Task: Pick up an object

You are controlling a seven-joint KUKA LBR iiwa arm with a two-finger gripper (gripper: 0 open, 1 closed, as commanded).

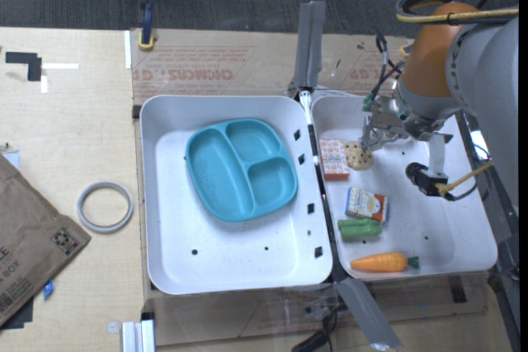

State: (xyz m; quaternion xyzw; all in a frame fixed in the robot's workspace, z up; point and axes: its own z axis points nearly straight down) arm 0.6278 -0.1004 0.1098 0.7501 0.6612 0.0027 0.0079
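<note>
You are at the reach-in step: the gripper (369, 138) hangs low over the back of the right bin (462, 255), its tip just beside the small round cookie-like piece (356, 155), and nothing is visibly lifted. You cannot tell from this slant how the hand is set, wide or narrow, so treat the grasp as not yet made. The next move, as I judge it, calls for a short, straight descent centred on one item, keeping clear of the divider wall close by on the left. Count what lies in that bin: one round cookie piece, one red-and-white packet (333, 158) touching it, one small carton (366, 204), one green vegetable (360, 228) just below the carton, and one carrot (383, 262) near the front. The left bin (165, 260) holds one blue divided plate (241, 169). On the bench beside it lies one tape ring (105, 205)
</note>
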